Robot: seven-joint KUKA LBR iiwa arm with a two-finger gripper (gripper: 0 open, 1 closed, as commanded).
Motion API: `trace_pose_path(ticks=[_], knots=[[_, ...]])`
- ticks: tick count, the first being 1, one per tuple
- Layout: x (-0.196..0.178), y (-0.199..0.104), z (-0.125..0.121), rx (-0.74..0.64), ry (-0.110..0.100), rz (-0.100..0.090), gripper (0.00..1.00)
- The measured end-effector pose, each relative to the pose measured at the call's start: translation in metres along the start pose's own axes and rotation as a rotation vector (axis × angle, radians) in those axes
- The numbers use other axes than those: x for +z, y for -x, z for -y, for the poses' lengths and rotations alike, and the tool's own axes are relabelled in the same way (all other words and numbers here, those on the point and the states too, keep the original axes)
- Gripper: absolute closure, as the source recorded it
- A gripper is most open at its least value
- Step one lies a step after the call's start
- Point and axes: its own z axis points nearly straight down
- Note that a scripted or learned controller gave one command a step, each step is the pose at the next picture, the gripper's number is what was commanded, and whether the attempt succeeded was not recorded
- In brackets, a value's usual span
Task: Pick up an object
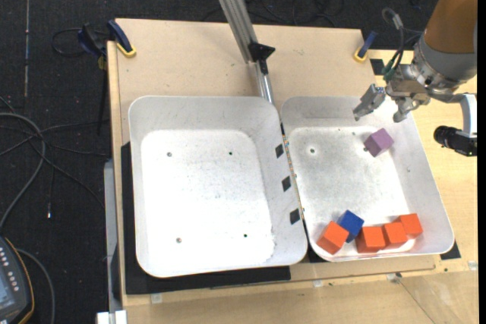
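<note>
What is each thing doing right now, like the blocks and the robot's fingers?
Gripper: fingers spread open, nothing between them, above the right bin's far end.
Purple block: lying loose in the right bin, just below the gripper.
Blue block: resting against an orange block at the near edge.
Orange blocks: four, bunched along the near edge.
Left bin: flat on the bench.
</note>
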Motion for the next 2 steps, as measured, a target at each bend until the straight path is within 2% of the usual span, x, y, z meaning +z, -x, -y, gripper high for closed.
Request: trace_pose_path(ticks=[1, 2], knots=[[0.114, 0.049, 0.0, -0.002, 0.029, 0.011, 0.0], [0.121, 0.054, -0.023, 0.001, 0.028, 0.009, 0.0]])
